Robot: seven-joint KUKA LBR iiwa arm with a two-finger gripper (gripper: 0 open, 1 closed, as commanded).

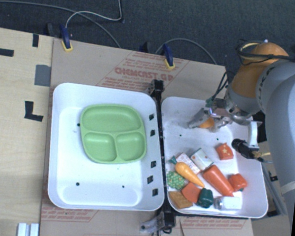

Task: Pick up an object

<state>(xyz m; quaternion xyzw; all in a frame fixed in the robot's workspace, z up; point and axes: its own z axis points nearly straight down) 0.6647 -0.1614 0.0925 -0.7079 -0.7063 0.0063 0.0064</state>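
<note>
Two-finger gripper (207, 121), upper right of frame, over the right shallow white bin (181, 125); its fingers pinch a small orange object (207, 124) above heaped toy foods (204, 178).

Soft, even light falls from above me, and I see no hard shadows. The 2 shallow white plastic bins (61, 147) look bright, nearly washed out, with faint shading along their rims. My big grey metal arm (289, 116) looms blurred at right. The picture overall is slightly grainy and soft.
</note>
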